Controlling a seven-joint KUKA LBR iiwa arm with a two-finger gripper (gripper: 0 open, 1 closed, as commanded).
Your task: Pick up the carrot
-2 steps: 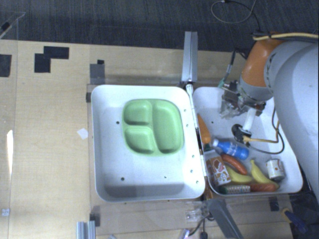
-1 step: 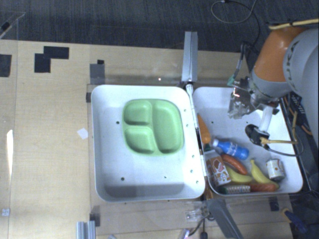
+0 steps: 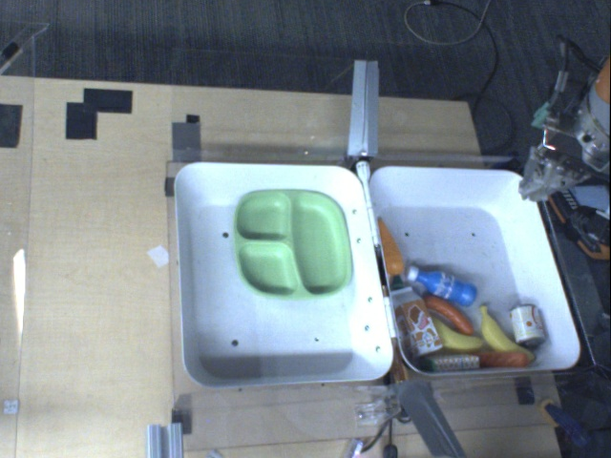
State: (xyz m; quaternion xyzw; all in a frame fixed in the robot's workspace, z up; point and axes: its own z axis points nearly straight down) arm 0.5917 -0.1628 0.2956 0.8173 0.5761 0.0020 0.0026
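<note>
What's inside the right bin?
The right bin holds a carrot, a blue bottle, a banana, a can and a snack packet. The pile hides whatever lies underneath.

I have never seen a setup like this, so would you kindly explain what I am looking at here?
One fixed camera looks down at a slant on a bench with two shallow white bins. The left bin holds a green divided plate. The right bin holds toy groceries piled in its near corner: a carrot along the divider, a blue bottle, a banana and a small can. At the right edge is the robot arm's claw, above the bin's far corner, holding nothing visible.
</note>
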